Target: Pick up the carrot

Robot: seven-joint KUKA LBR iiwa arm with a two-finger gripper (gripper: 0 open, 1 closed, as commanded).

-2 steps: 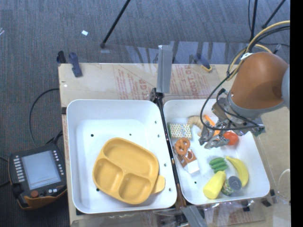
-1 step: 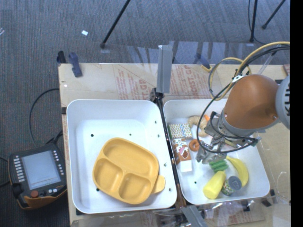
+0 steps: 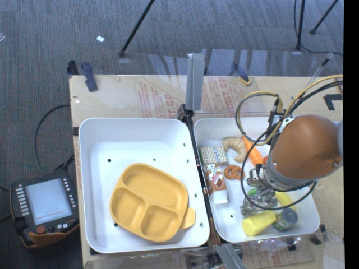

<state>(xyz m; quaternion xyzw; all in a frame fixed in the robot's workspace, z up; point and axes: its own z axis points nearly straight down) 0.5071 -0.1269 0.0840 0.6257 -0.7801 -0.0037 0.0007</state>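
On my far left sits the left bin (image 3: 95,150) with a yellow tray (image 3: 150,202) that has 3 hollows in it, and none of that is part of my job. Next comes the right bin (image 3: 216,129), where all the small things lie. By its left wall I see 2 little packets (image 3: 215,170), one above the other, then a small brown pretzel (image 3: 232,172), and above that a pale, knobby piece like ginger (image 3: 235,146). Now the carrot (image 3: 252,151): it is orange and long, and it lies on a slant, with its upper end up and to the left and its lower end running down and to the right, under the edge of my big orange wrist. My gripper (image 3: 255,202) hangs lower in the bin than that, so the carrot is up and just a bit left from my tip, near but not touching (I think I must go up toward the back wall to reach it). My fingers are lost in the tangle of grey metal, so I cannot tell if they are spread or pressed, and I see nothing pinched in them. Below my tip lies a yellow lemon-like thing (image 3: 259,225), and next to it a dark round thing (image 3: 286,219).
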